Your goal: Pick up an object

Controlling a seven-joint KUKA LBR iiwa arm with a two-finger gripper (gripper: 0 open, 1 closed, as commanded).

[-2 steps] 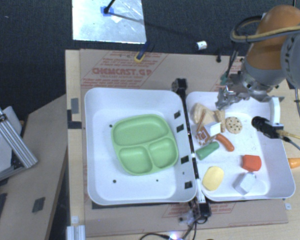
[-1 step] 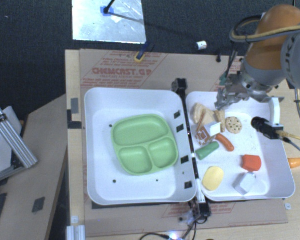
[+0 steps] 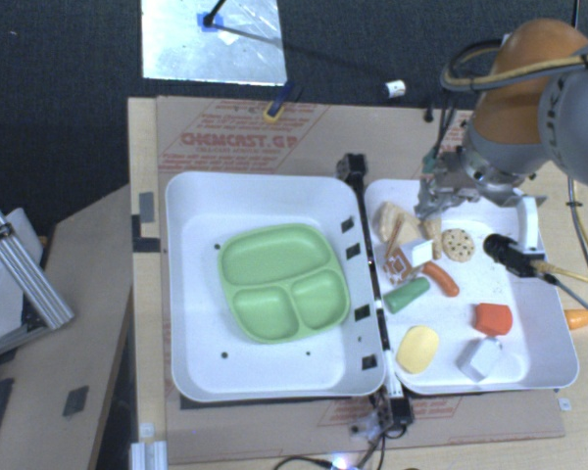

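Over the right white plastic bin [image 3: 559, 355], the arm's jaws [image 3: 433, 204] are hovering beside pale tan wedge-shaped toy pieces [image 3: 394, 225], their opening impossible to judge; the wedges are looking light, rigid and smooth, likeliest gripped across their narrow flanks.

both white bins [image 3: 274, 189] look like smooth, faintly glossy plastic, as does the green divided plate [image 3: 279, 282] (its finish is more matt). the toy foods seem plastic too, the yellow lemon [image 3: 417, 349] slightly shiny. beneath lies printed brown cardboard [image 3: 237, 135], dull and papery. the square sheet [image 3: 214, 25] beyond is possibly brushed metal.
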